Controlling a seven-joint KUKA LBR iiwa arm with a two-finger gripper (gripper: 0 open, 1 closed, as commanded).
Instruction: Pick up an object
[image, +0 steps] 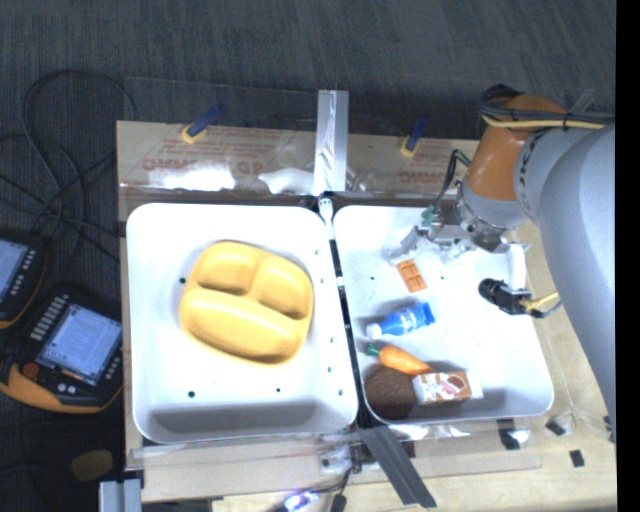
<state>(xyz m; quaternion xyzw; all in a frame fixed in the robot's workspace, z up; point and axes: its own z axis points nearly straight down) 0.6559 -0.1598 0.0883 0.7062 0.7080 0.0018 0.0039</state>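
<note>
The jaws are too blurred against the grey wrist hardware to tell whether they are wide or narrow, and nothing can be seen between them. From the overhead camera, the gripper (432, 240) sits low at the far end of the right bin (480, 340), just beside a small orange packet (410, 274). That is probably the target, since it lies apart from the rest. A blue bottle (402, 321), carrot (408, 359), brown ball (388, 392) and carton (443, 386) crowd the near corner. A yellow loaf (246, 300) lies in the left bin (160, 380).
</note>
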